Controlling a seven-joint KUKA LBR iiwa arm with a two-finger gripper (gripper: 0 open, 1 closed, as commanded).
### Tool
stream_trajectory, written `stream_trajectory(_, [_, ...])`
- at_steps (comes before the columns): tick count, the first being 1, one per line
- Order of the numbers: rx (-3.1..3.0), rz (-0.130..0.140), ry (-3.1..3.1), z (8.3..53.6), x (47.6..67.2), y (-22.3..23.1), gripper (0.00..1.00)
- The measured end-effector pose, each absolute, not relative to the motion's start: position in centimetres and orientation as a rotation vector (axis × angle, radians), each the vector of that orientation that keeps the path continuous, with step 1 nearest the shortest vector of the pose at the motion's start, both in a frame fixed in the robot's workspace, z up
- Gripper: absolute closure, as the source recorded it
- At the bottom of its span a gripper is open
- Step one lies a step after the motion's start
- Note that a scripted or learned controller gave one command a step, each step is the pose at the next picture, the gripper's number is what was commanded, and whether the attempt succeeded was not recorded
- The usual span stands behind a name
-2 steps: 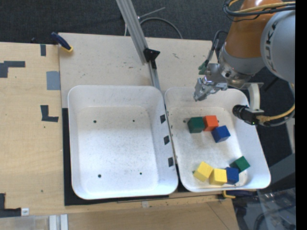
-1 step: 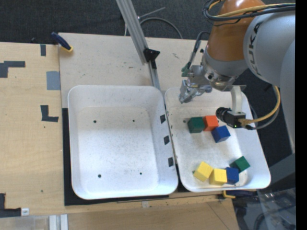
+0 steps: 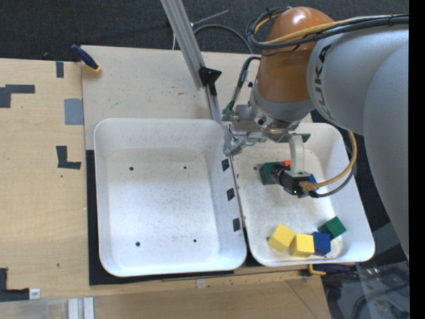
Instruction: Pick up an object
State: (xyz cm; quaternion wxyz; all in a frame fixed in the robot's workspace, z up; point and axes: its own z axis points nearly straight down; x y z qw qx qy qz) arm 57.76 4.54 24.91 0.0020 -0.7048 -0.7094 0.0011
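My gripper hangs under the orange-banded wrist, over the left wall of the right bin, near its back corner. No object shows between its tips. At the front of the right bin lie two yellow blocks, a blue block and a green block, close together. A dark green object lies mid-bin, right of and below the gripper, partly hidden by the wrist hardware.
The left bin sits beside the right one, and they share a raised divider. A slanted metal rail runs down from the top to the bins' back edge. A blue-and-yellow item lies on the bench at far left.
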Motion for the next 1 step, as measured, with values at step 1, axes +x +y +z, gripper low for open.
stream_trajectory(1, [-2.213,0.004,-2.225,23.04,57.65,9.16,1.0])
